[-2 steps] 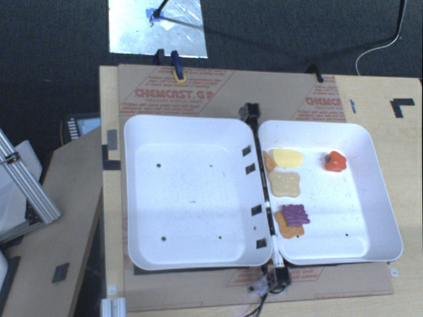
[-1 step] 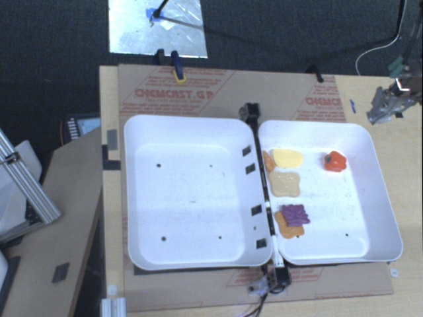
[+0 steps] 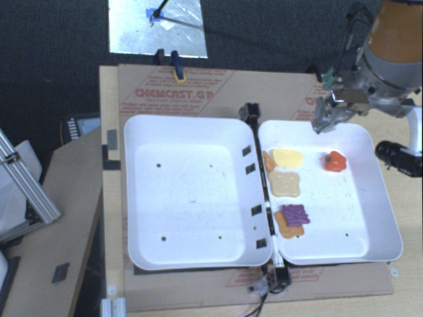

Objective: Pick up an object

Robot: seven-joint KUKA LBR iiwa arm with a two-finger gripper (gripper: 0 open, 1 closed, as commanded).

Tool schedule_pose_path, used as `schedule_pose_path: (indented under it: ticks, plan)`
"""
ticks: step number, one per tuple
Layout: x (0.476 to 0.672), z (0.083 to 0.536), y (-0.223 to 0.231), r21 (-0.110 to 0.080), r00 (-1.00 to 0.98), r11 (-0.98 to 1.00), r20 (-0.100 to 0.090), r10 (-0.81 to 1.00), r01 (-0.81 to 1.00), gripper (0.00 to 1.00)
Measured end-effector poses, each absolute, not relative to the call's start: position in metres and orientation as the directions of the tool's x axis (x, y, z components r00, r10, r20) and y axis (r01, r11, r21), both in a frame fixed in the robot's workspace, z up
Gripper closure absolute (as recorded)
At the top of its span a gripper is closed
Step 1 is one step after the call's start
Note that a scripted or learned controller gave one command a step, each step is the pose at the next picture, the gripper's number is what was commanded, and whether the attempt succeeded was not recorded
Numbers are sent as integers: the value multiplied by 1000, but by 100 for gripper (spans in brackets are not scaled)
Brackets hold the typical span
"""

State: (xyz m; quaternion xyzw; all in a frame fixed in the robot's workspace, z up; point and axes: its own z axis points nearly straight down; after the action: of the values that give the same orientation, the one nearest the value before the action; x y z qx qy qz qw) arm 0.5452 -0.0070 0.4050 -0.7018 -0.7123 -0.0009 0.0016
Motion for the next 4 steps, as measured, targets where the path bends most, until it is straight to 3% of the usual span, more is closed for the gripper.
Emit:
schedule_pose_path:
  ticks: [1, 2, 3, 4]
  plan:
    - [492, 412, 46, 2, -10, 10, 3, 1000, 1000, 100]
    - [487, 522, 92, 15, -10, 9, 4, 1000, 1000, 100]
    - [487, 527, 89, 6, -8, 8, 2, 1000, 1000, 100]
    - [487, 538, 90, 8, -13, 13, 3, 1000, 1000, 100]
